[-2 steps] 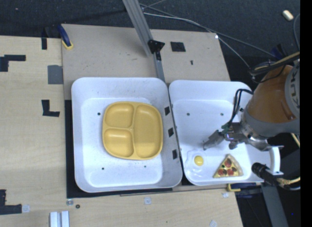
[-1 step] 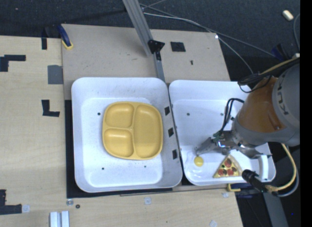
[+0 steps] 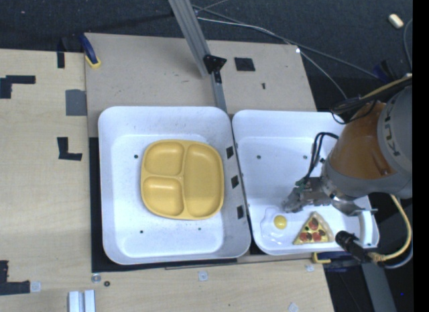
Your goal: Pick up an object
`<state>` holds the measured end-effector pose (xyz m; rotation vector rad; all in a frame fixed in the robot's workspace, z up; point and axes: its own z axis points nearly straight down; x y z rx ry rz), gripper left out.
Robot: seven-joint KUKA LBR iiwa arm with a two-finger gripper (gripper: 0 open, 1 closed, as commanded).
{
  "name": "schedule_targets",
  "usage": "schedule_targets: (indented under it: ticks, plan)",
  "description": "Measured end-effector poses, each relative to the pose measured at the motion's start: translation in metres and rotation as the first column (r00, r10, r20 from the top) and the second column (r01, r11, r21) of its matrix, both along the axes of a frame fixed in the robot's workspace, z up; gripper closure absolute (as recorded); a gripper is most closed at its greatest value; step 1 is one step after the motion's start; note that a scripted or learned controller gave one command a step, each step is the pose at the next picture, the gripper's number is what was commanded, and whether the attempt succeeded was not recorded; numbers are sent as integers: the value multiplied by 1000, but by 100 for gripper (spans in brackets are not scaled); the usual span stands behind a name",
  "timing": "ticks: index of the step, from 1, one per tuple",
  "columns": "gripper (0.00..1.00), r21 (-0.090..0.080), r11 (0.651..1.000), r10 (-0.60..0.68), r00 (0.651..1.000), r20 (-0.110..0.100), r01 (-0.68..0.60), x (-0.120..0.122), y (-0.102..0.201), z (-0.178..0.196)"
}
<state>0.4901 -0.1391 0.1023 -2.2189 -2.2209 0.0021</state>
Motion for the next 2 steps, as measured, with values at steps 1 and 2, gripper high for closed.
schedule_targets:
  ticks: [1, 2]
  plan:
    - [100, -1, 1000, -1, 1000, 4, 1, 1, -8, 46]
    - [100, -1, 1000, 1, 1000, 4, -1, -5, -2, 93]
